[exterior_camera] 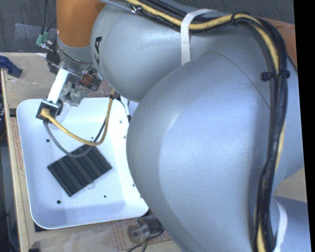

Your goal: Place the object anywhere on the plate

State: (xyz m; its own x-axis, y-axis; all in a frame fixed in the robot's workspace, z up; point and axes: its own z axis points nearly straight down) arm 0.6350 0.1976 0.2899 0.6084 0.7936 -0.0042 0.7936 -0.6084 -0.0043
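Note:
A dark grey ridged rectangular plate (80,168) lies flat in the left white bin (33,158), turned at a slant near the bin's middle. My gripper (80,88) hangs over the bin's far edge, up and to the right of the plate and well apart from it. The orange band of the wrist sits just above it. I see nothing held at the gripper. The bulk of the grey arm (212,135) covers the right half of the view and hides the right bin.
The wooden bench (74,244) frames the bin at the front and left. A blue clamp (8,66) sits at the far left corner. A small connector (142,229) lies on the bench in front of the bin.

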